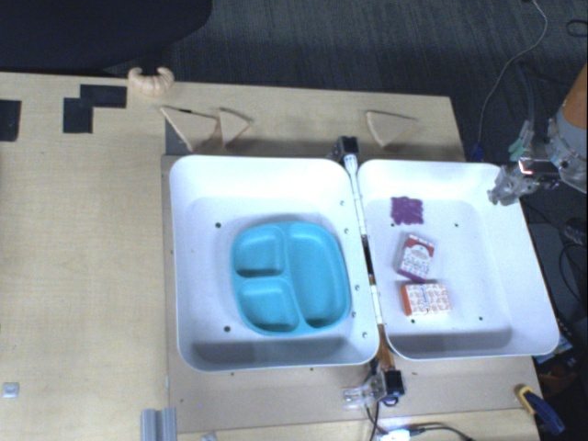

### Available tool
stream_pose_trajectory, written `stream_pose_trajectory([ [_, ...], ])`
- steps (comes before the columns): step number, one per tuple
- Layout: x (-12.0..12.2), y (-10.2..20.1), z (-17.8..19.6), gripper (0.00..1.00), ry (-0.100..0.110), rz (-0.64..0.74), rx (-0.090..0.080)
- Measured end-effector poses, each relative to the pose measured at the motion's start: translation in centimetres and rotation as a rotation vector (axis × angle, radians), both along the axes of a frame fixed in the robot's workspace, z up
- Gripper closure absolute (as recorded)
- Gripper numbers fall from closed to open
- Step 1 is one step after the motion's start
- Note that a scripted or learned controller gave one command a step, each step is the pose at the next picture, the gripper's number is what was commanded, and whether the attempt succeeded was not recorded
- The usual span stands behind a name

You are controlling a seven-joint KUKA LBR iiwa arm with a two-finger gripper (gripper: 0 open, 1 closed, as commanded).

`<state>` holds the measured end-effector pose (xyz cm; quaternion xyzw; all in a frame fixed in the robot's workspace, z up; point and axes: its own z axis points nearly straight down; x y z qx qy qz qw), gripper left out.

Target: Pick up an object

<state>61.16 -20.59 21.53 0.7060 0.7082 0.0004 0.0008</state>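
The gripper (507,191) hangs at the right bin's (514,338) far-right rim, its grasp impossible to tell; the purple object (407,210) and two small boxes (416,257) lie to its left, unheld.

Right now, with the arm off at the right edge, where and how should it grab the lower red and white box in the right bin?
Take the lower red and white box from straight above, across its shorter sides. It lies flat on the right bin's floor, slightly tilted, with bare floor around it. The other box sits just above, so the pincer should probably turn to match the tilt.
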Motion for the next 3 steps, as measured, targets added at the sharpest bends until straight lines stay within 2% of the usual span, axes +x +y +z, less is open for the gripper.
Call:
stream_pose_trajectory([
  [1, 5.8, 5.0, 0.5, 1.0, -0.003, 0.003, 0.001],
  [2, 5.8, 0.3, 2.5, 1.0, -0.004, 0.001, -0.002],
  [3, 0.8, 1.8, 2.7, 1.0, -0.001, 0.0, 0.0],
])
